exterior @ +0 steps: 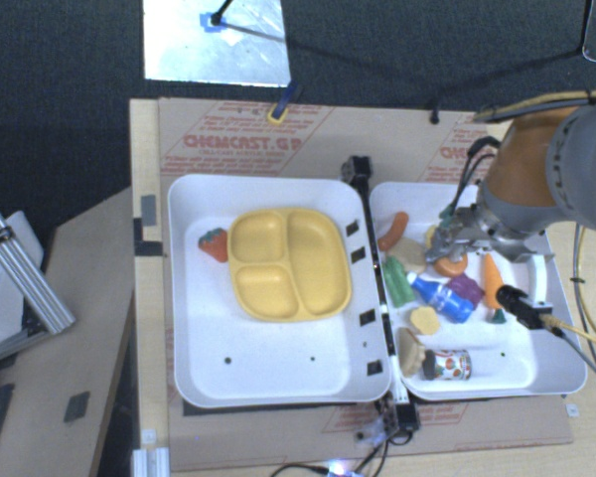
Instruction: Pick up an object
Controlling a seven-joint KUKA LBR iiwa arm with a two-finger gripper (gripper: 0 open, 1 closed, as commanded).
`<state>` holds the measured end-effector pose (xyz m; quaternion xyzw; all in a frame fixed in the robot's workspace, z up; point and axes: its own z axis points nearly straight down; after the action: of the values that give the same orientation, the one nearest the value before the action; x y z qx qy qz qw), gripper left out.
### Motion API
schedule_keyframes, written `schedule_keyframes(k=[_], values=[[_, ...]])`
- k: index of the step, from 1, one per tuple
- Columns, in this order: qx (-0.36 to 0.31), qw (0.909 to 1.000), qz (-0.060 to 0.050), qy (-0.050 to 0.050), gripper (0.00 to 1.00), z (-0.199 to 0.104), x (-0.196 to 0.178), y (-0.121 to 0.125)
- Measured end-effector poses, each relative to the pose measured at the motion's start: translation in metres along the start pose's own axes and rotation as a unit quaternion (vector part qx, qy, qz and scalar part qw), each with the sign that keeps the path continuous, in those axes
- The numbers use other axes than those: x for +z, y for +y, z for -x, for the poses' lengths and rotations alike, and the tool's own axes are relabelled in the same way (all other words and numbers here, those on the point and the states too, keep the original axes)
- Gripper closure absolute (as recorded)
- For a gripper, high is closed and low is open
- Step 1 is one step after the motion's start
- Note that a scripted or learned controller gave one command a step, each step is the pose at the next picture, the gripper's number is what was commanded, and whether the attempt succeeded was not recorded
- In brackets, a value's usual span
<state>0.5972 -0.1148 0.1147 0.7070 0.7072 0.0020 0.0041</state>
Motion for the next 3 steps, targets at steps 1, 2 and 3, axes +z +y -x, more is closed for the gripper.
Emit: schedule_keyframes(k=[1, 2, 3], values=[[0.000, 1.0000, -0.002, 0.001, 1.00, 0.004, -0.045, -0.002], [0.000, 1.0000, 0.000, 0.001, 1.00, 0.014, -0.099, 0.002], [-0.001, 1.0000, -0.003, 0.001, 1.00, 0.014, -0.110, 0.003]])
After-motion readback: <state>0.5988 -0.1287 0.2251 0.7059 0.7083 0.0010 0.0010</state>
